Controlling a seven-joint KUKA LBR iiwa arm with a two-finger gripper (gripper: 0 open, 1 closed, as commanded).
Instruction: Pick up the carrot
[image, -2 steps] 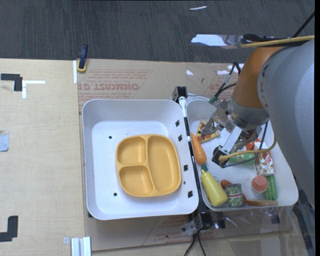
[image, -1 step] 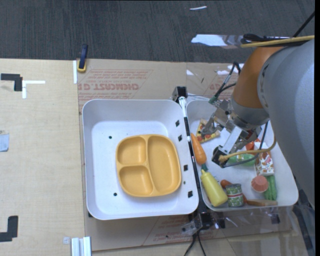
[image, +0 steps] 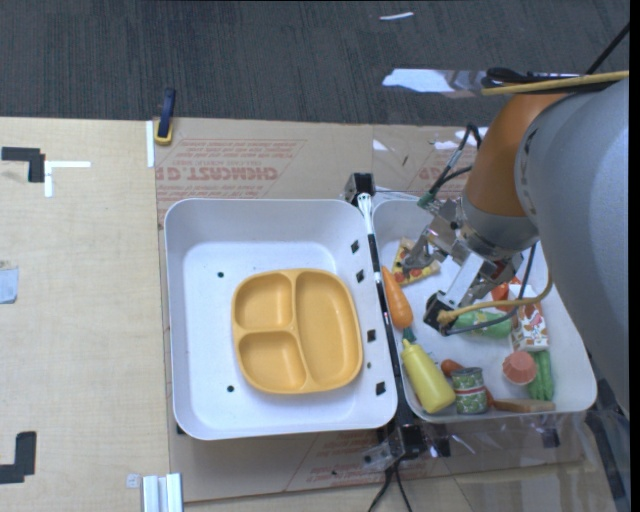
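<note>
The carrot is a short orange piece lying along the left wall of the right bin, pointing toward the back. My gripper hangs over the middle of that bin, to the right of the carrot and apart from it. The grey arm with its orange band comes in from the upper right and hides the back right of the bin.
A yellow three-part plate sits in the left bin. Around the carrot in the right bin lie a yellow squeeze bottle, a small can, a green vegetable, a pink cup, a red-and-white carton and a pizza-like toy.
</note>
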